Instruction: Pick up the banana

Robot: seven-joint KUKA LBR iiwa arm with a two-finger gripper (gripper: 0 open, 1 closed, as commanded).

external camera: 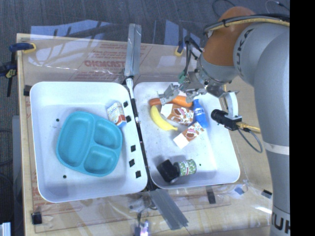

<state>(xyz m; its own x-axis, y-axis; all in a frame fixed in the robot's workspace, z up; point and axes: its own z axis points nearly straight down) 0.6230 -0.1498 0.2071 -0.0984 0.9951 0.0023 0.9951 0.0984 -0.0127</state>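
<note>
Right bin [224, 168], upper half: banana [161, 120] lies flat, curved, just left of a patterned snack pack [180, 114] and touching or nearly touching it; orange carrot [173, 101] sits just above its top end. Gripper [183, 93] hovers over the carrot/pack cluster near the bin's back wall, up and right of the banana; fingers look spread, nothing between them. Blue bottle [199, 114] beside the pack, white carton [189, 134] below it, dark can with green label [177, 168] near the front wall. Left bin [44, 95] has a blue divided plate [90, 143] and a small carton [116, 113].

Risks, as I judge them: gripper is lined up over the carrot, not the banana, so a straight descent likely grabs the wrong item or jams on the pack. Clutter is tight, so a finger could land on the pack edge and shove the banana. Curved smooth peel could slip out on closing.
</note>
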